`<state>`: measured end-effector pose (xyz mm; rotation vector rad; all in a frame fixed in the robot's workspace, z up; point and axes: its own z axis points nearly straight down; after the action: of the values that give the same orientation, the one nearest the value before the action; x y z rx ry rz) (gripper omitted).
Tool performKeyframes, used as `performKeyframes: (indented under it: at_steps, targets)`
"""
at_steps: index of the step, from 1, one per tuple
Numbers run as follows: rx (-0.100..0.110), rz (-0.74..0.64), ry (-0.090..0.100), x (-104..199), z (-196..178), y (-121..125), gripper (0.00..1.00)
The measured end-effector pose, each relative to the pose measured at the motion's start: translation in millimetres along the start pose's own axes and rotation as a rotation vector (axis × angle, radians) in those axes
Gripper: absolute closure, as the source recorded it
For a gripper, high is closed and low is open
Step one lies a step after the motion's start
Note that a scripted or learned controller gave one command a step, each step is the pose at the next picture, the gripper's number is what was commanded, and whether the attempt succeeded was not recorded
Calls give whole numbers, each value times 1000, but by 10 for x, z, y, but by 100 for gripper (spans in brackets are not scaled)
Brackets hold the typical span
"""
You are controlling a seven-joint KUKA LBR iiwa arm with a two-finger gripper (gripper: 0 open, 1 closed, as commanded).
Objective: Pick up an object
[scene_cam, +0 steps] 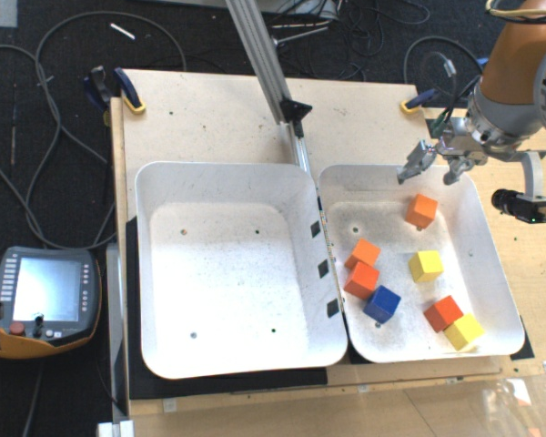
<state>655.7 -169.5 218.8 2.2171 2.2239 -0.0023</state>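
Currently logged, as I read my feed: gripper (434, 166) hangs over the far rim of the right bin (500, 289), fingers spread apart, nothing between them. Pick not yet begun; descent, closing and lift all remain, in my judgement.

Likeliest item: orange cube (421, 210), just below the gripper, near the bin's far wall, resting on the floor apart from the others. It is a cube, so no long axis; its faces sit turned slightly off the bin's edges.

Other stock, same bin: orange pair (363, 267) touching, blue cube (381, 304) beside them, yellow cube (426, 265), red (442, 312) and yellow (464, 331) touching near the front. Left bin (150, 244) adjoins.
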Motion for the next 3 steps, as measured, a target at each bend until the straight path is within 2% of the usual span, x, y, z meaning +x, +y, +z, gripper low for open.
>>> performKeyframes:
  at_steps: [1, 2, 3]
  targets:
    - [4, 9, 0, -514, 313, -368, 0]
    - [-13, -4, 0, -42, -707, 198, 0]
    - [-9, -2, 0, 175, -1270, 140, 0]
